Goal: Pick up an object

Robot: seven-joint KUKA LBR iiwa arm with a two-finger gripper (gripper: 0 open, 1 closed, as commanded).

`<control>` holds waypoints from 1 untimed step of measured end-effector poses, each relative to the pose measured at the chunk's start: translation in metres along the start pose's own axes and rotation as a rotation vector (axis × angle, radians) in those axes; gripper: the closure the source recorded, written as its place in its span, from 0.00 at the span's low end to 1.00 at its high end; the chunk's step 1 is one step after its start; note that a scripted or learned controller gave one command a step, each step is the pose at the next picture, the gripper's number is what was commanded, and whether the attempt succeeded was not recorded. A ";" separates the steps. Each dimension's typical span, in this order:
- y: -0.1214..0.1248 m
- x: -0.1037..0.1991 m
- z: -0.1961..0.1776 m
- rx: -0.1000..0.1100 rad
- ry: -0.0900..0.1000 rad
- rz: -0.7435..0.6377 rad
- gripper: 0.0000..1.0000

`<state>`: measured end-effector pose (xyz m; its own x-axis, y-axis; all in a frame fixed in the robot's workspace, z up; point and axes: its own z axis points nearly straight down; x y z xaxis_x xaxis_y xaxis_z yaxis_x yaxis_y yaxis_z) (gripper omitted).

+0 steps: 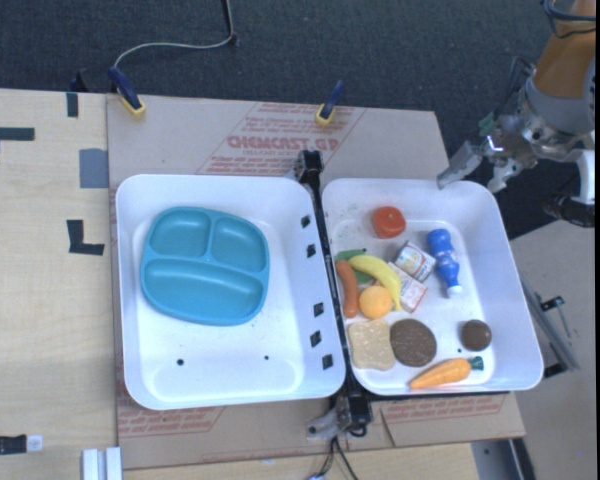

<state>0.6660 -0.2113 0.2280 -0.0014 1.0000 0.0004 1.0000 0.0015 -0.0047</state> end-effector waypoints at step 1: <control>0.000 0.083 0.139 0.000 0.000 -0.001 0.00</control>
<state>0.6650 -0.1286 0.0893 -0.0022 1.0000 0.0008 1.0000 0.0022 -0.0049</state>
